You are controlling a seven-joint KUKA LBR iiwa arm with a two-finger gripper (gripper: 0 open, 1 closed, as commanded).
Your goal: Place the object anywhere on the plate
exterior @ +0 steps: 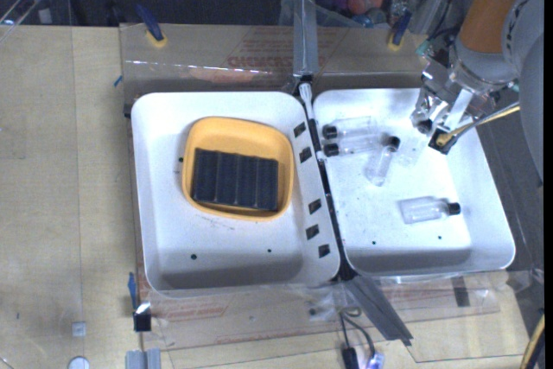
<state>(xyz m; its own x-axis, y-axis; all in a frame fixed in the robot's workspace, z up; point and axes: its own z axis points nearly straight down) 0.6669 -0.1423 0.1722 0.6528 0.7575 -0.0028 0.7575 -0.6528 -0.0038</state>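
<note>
Small clear vials in the right bin look light, slick, round; grip mid-body. The end effector hovers above; its state I cannot tell.

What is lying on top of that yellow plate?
A dark ribbed slab lies flat on the yellow plate, covering most of its middle. The plate surface under the slab is hidden.

Arm: grey casing, rounded orange band above wrist. Gripper: metallic silver-grey wrist block, dark fittings, small yellowish tip at end. Finger detail blurred.
</note>
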